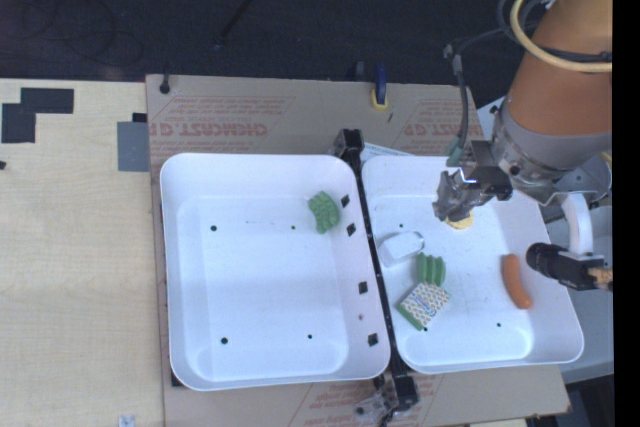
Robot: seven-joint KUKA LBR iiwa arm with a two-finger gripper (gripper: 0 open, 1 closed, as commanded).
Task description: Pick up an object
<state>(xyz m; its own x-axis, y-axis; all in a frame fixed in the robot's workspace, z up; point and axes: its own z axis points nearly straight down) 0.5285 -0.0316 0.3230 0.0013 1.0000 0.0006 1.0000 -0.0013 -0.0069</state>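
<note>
Right bin (560, 340), centre-right of frame: claw (458, 207) low over a small yellow piece (460, 222) near the upper middle; whether it is open or closed cannot be told. Below-left lie a clear item (400, 245), a green ridged piece (431, 268) and a patterned green-edged block (423, 303); an orange sausage-shaped item (516, 281) sits toward the right wall. Left bin (190, 355): one green ridged lump (323, 211), upper right corner. Cardboard underlay (250, 120) bears mirrored, illegible print. Tabletop (70, 295) at left.

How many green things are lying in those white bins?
2: one green piece in the left bin by the divider, another in the right bin. More may be hidden under the arm.
</note>
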